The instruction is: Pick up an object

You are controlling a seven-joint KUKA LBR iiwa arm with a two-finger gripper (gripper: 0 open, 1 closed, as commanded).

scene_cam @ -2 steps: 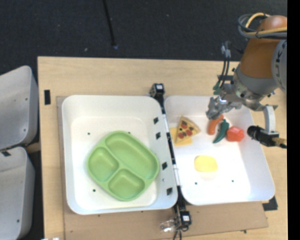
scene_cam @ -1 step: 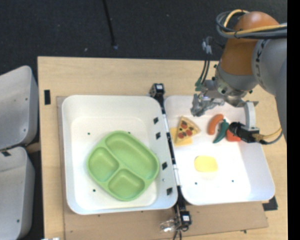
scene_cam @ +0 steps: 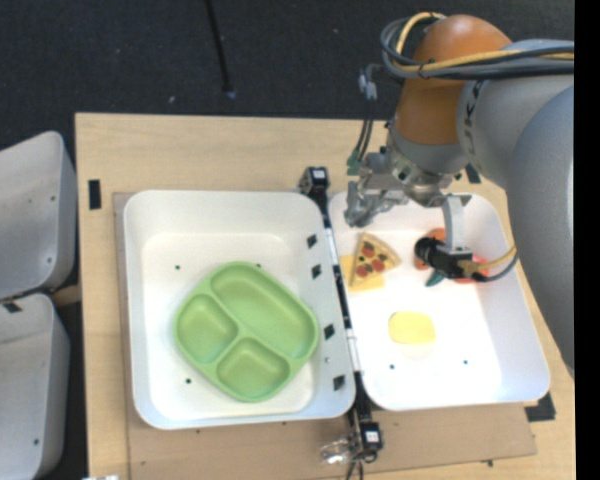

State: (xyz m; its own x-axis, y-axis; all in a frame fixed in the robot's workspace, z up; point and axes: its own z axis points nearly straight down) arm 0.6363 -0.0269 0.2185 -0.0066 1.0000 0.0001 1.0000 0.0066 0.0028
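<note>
My gripper [scene_cam: 361, 211] hangs over the back left corner of the right bin [scene_cam: 504, 370], close to the divider between the bins. Just in front of it, apart from it, a toy pizza slice [scene_cam: 368, 261] lies flat on the bin floor. A flat yellow piece [scene_cam: 412, 327] rests nearer the front of the same bin. An orange and green thing [scene_cam: 477, 266] lies at the right, partly hidden by the wrist. Nothing shows between the gripper and the bin floor.
A green divided plate [scene_cam: 245, 330] lies in the left bin [scene_cam: 140, 268]. The bins' raised rims meet in a ridge [scene_cam: 338, 298] with black clips. Bare wooden bench [scene_cam: 220, 153] runs around both bins.
</note>
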